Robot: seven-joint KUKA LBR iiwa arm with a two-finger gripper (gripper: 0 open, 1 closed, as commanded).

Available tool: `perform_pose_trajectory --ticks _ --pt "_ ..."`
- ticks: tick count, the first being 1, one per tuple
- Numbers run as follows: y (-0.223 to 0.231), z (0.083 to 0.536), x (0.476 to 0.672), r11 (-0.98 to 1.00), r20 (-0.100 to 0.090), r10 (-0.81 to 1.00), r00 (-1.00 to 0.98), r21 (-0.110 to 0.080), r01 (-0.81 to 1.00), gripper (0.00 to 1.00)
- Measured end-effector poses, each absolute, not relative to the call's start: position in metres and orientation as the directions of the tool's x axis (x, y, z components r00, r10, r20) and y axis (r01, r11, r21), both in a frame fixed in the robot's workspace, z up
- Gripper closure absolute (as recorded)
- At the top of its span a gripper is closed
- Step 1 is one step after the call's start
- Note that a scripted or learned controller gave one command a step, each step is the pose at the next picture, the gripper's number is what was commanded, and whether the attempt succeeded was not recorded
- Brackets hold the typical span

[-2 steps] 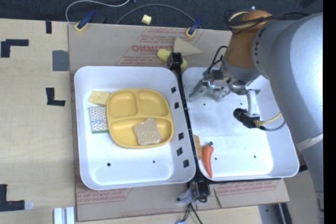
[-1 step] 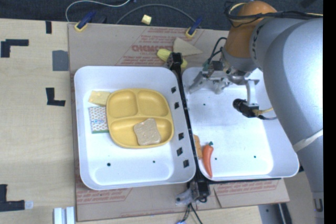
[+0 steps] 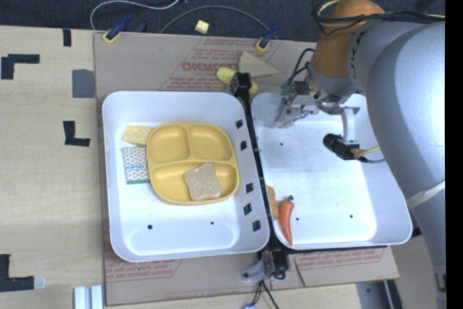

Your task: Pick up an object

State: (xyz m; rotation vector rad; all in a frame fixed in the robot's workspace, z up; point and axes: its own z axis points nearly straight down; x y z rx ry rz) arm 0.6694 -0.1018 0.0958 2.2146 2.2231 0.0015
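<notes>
Camera view: my gripper (image 3: 289, 111) hangs at the right bin's (image 3: 376, 217) far corner, holding nothing I can see. I am approaching; next I must reach the carrot (image 3: 286, 219) at the near-left edge.

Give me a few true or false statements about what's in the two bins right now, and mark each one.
1. A yellow divided plate lies in the left bin. True.
2. The slice of bread sits in the right bin. False: it rests on the plate.
3. The carrot lies near the right bin's left wall. True.
4. The gripper is over the left bin. False: it is at the right bin's far edge.
</notes>
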Motion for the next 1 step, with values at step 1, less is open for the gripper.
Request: perform_pose_trajectory --ticks 1 --pt "-0.1253 0.2126 0.6435 -0.001 -0.002 1.0 0.001 0.009 1.0 1.0"
